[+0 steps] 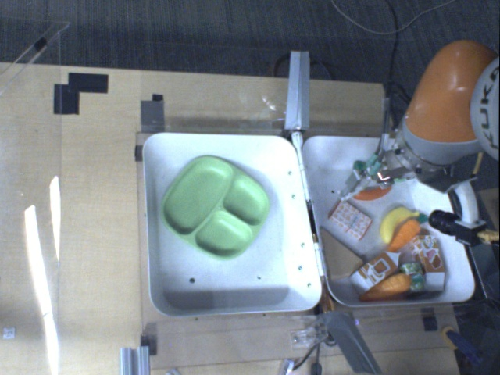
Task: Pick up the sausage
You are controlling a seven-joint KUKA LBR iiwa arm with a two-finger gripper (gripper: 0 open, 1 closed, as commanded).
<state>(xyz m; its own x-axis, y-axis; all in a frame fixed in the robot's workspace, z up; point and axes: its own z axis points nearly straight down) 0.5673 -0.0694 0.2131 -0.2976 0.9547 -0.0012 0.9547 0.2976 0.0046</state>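
The sausage (372, 194) is lying in the right bin (320, 156), in its upper half, showing as a short reddish-orange shape directly under the gripper (367, 175). The gripper's thin fingers are splaying out to either side above it, apparently spread apart, and nothing is sitting between them. The sausage's upper edge is being covered by the gripper's body, so its full outline is hard to make out.

Just below the sausage, to the left, a flat square packet (350, 220) with a red checked pattern is lying tilted; its print is too small to read. To the right of that packet a yellow lemon-like toy (394, 221) is resting against an orange carrot (405, 233). Further down, a small carton (426, 255) with red and white printing is standing near the bin's lower right corner, another little box (373, 270) is lying at the bottom, and a second orange carrot-like piece (388, 286) is lying along the bin's lower wall. None of the lettering on these is legible.

The arm's orange band (449, 92) is bulging over the bin's upper right corner, hiding that corner, and its grey casing is being cut off by the frame edge, where part of the letters "KU" is showing.

In the left bin (156, 233) a green divided plate (216, 205) with three compartments is sitting near the middle.
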